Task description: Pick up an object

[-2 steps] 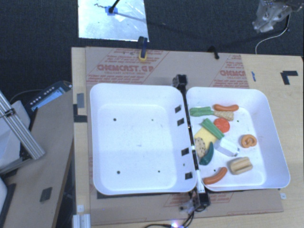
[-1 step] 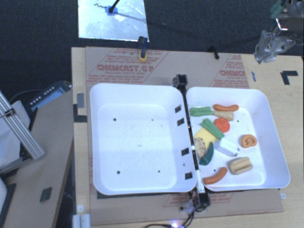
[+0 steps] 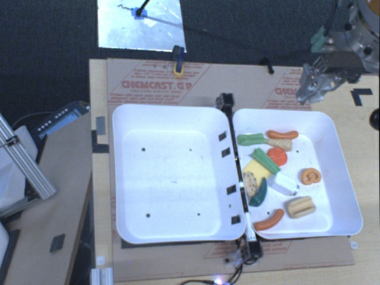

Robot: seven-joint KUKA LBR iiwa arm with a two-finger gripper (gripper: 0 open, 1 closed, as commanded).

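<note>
The right bin (image 3: 332, 135) holds several toy foods: a hot dog (image 3: 281, 135), a green pod (image 3: 252, 139), a red tomato slice (image 3: 276, 156), a yellow cheese wedge (image 3: 255, 170), a pretzel (image 3: 310, 176), a bread roll (image 3: 300, 206), a sausage (image 3: 268, 219), a white block (image 3: 282, 184) and a speckled cookie (image 3: 250, 185). My gripper (image 3: 310, 92) hangs above the bench just beyond the right bin's far edge, up and right of the hot dog. Nothing shows between its fingers.
The left bin (image 3: 172, 174) lies beside the right one, joined by a black-clipped divider (image 3: 234, 159). A shiny metal sheet (image 3: 141, 16) lies at the back left, with a yellow and blue clamp (image 3: 177, 61) near it. Cables run across the dark floor behind.
</note>
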